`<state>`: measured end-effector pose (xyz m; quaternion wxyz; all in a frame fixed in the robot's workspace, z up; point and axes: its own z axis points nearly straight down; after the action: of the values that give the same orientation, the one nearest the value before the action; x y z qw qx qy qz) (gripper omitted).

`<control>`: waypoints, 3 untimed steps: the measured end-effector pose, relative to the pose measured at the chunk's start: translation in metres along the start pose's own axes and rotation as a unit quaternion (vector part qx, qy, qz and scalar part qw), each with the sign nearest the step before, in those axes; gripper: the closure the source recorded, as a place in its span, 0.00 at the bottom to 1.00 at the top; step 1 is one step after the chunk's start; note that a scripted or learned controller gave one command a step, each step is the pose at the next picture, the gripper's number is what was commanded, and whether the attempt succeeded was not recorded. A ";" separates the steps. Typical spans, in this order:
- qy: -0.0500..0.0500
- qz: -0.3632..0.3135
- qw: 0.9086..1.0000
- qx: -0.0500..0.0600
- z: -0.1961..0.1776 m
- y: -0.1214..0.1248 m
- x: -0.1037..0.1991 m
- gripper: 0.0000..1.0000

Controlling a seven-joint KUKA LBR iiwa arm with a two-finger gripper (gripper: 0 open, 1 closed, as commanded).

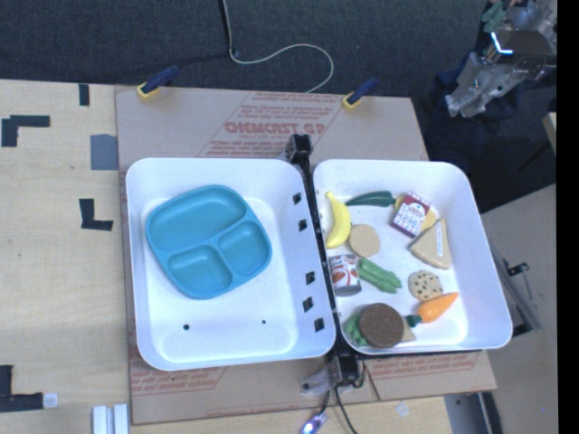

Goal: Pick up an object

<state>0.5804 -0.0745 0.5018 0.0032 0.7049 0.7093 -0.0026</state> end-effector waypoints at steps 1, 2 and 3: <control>-0.001 0.000 1.000 0.000 -0.010 0.000 0.000 1.00; -0.001 0.000 1.000 0.000 -0.020 0.001 0.000 1.00; -0.002 -0.001 1.000 0.000 -0.030 0.001 0.001 1.00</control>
<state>0.5815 -0.0737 0.5319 0.0044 0.7044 0.7098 -0.0037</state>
